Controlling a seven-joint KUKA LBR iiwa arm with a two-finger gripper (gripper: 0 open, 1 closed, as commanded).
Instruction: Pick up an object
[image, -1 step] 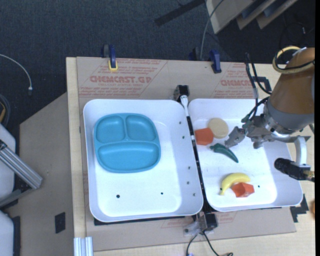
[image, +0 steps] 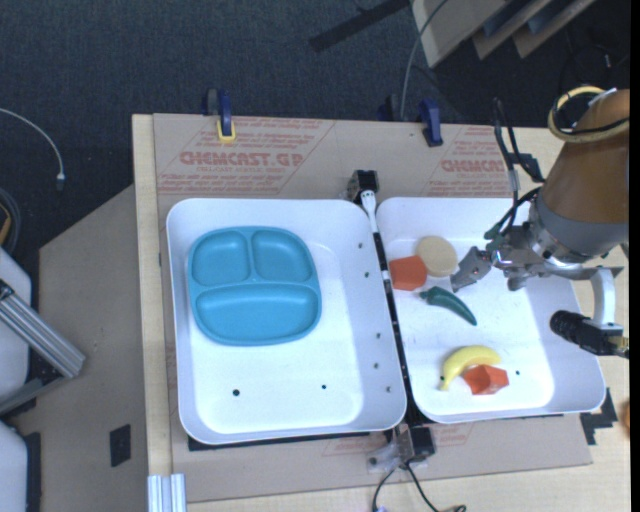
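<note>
The banana (image: 468, 362) and the red block (image: 487, 379) lie nearest the camera, touching each other at the near side of the right bin (image: 560, 400); the block sits against the banana's right end.

The gripper (image: 470, 272) hangs over the middle of the right bin, reaching in from the right below the grey arm (image: 585, 180) with its orange band. One grey finger (image: 468, 270) points down and to the left; whether the fingers are spread or pressed together cannot be told from this angle, and nothing is seen pinched between them.

Just near and left of the gripper lies a dark green pepper (image: 450, 301), slanting from far left to near right. Just left of the gripper, on the far side, sits a round beige piece (image: 437, 254), and touching its left edge is an orange-red block (image: 407, 272), close to the bin's left wall. All five things rest on the floor of the right bin.

The left bin (image: 200, 400) sits side by side with the right one, their rims meeting at a black clamp strip (image: 385, 290). In its far left part lies a blue divided plate (image: 256, 284) with three compartments. Both bins stand on a brown board (image: 160, 160) printed with red lettering, held by blue clamps (image: 222, 108) at its far edge.
</note>
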